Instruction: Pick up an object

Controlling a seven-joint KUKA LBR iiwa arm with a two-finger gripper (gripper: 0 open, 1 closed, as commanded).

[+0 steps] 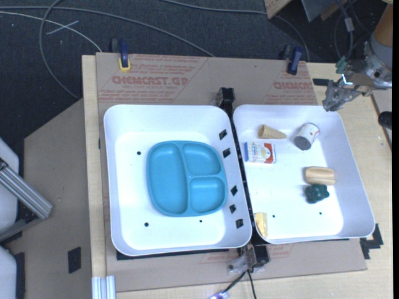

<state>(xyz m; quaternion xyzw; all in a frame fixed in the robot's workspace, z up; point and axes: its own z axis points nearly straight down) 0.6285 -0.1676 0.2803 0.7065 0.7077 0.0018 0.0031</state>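
Note:
My gripper [335,98] hangs above the far right corner of the right bin [349,226], with nothing between its fingers that I can see. In that bin lie a tan wedge [272,132], a white and grey cup on its side [306,136], a small white, blue and red packet [259,152], a tan cylinder [320,175], a dark green lump [316,194] and a yellow piece [260,223] at the near left corner. The cup is the object closest to the gripper, below and to its left.
The left bin [124,223] holds a blue divided plate [186,177]. Black clips [225,96] join the bins along the middle. Blue clamps [124,55] hold the cardboard sheet at the far edge. Cables run over the dark floor behind.

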